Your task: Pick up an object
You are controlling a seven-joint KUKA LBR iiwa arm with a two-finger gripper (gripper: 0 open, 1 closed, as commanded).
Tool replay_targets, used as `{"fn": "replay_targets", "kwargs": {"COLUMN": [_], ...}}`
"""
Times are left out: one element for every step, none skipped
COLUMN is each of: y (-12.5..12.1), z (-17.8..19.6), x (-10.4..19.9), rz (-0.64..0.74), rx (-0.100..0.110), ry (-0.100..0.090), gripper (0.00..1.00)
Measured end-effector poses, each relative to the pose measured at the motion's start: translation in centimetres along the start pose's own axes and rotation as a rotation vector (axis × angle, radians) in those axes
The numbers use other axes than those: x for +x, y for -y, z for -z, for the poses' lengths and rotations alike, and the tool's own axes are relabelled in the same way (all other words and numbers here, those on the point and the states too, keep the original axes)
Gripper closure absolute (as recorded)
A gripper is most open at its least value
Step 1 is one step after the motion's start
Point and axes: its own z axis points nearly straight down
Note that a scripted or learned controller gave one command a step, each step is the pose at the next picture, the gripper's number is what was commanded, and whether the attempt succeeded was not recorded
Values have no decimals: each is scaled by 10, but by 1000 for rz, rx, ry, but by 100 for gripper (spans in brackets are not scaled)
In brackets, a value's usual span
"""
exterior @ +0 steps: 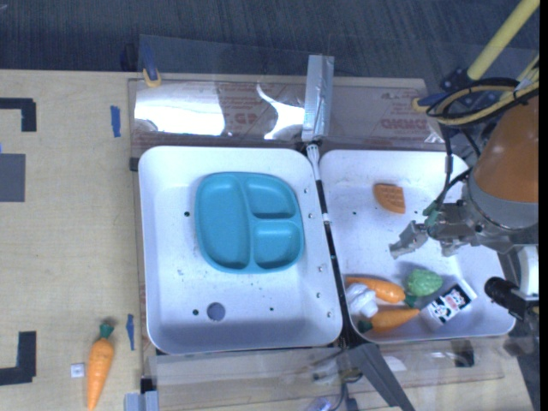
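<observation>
Camera view: tool hangs over mid right bin, arm coming in from right. Fingers look spread apart w/ nothing between them; small in frame, so read as open, not certain.

Candidate objs all in right bin. Orange waffle-like piece sits alone toward far side, just left of and beyond tool. Near edge holds a cluster: carrot, second carrot, white piece at their left ends, green leafy item, black-and-white carton at right. These touch or overlap.

Risks, judged: going into cluster could wedge fingers btwn items, nudge them apart, or lift two at once; carrots are rounded, may roll out of pinch. Near bin wall crowds approach there. Waffle piece lies flat, so fingers may skid over it.

Around: left bin carries blue divided plate. Toy carrot lies on counter, near left, well apart from both bins. Divider wall btwn bins stands left of tool.
</observation>
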Motion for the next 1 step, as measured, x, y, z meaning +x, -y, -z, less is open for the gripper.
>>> {"fn": "replay_targets", "kwargs": {"y": [12], "z": [-110], "x": [-38], "rz": [-49], "rx": [-6], "ry": [1], "gripper": [0]}}
